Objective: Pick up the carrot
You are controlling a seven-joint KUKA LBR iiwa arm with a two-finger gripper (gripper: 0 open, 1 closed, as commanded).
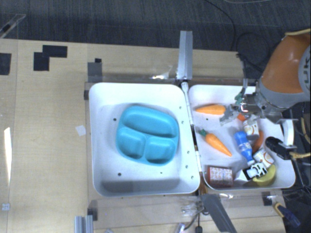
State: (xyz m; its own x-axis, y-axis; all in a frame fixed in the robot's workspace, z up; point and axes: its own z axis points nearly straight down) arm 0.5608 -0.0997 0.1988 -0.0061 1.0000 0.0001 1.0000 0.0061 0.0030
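Near the right bin's [289,178] far wall, the tool [232,114], fingers spread, hovers beside a carrot [210,109].

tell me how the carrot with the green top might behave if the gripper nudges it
The carrot is tapered and round, so it would probably roll in an arc. It looks like smooth, stiff plastic, likely light and slippery. The blue bottle lies close by, so it may bump that.

1. Light is even and fairly bright from overhead — the two white bins [141,186] come close to washing out.
2. A soft grey shadow lies along the lower inside of the left bin.
3. Glare streaks the clear sheet [7,149] at the frame's left edge.
4. Focus is soft throughout; small items at lower right blur together, and the top of the frame is dim.
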